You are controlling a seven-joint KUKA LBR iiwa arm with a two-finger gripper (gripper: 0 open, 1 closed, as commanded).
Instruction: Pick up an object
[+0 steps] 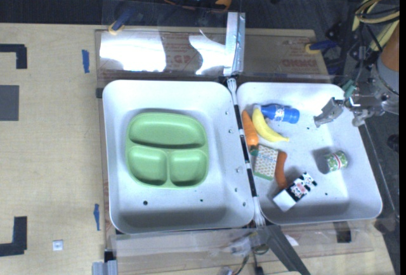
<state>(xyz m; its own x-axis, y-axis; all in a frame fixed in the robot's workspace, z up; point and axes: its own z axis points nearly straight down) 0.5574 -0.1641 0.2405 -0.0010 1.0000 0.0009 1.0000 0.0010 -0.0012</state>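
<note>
Camera view shows the gripper (331, 111) at three o'clock over the right bin (355, 201), its fingers' spread unreadable, so it should descend squarely onto the small can (335, 160) toward five o'clock.

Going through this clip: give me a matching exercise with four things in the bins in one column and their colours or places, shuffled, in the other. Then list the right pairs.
Things:
1. banana
2. bottle
3. divided tray
4. small can

Descriptions:
A. green, lying in the left bin
B. blue with a white cap end, at the far side of the right bin
C. yellow, curved, just in front of the bottle
D. green and silver, alone toward the right side of the right bin

Pairs: 1-C, 2-B, 3-A, 4-D
</note>
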